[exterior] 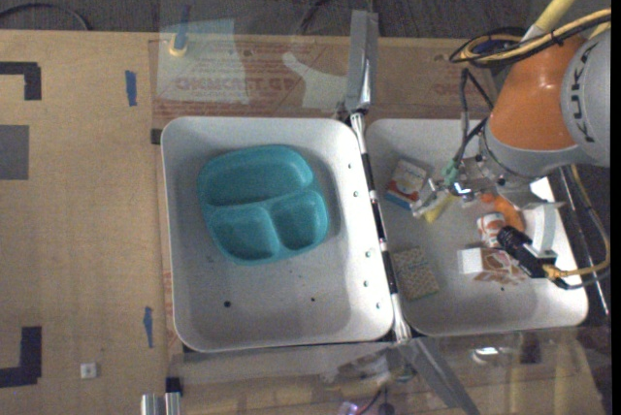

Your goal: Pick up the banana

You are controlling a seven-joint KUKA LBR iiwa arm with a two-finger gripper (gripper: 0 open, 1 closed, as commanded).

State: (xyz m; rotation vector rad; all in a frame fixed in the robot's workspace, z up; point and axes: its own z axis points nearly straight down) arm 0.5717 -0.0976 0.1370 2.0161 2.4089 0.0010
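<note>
While the arm (548,108) reaches over the right bin (427,311), its end effector (448,193) hangs low near the bin's middle, just beside a small yellow piece that may be the banana (434,207); whether the fingers grip it I cannot tell. A small box (407,182) lies next to it. The left bin (194,306) holds a teal divided tray (264,203).
</note>
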